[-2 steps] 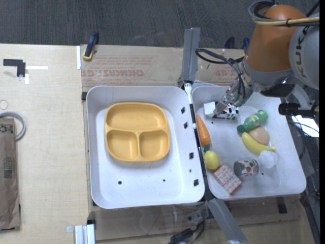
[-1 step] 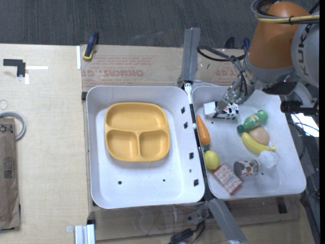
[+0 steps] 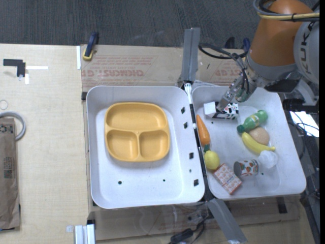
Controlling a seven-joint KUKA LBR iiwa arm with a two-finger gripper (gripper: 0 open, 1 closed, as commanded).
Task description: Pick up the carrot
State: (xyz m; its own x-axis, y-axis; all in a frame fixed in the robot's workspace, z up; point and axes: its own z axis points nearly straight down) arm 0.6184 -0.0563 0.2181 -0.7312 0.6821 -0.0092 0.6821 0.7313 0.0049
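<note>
The carrot (image 3: 202,129) is orange with a green top. It lies lengthwise against the left wall of the right bin (image 3: 289,179), its tip pointing to the back. My gripper (image 3: 228,109) hangs low over the back of the same bin, to the right of the carrot and a little behind it. A short gap separates the two. Nothing orange shows at the gripper.
A white cube (image 3: 209,108) lies just left of the gripper. A lemon (image 3: 212,159) sits in front of the carrot. A green bottle (image 3: 253,121), banana (image 3: 256,144), can (image 3: 246,168) and red packet (image 3: 227,179) fill the bin's right and front. A yellow divided plate (image 3: 137,132) lies in the left bin (image 3: 147,192).
</note>
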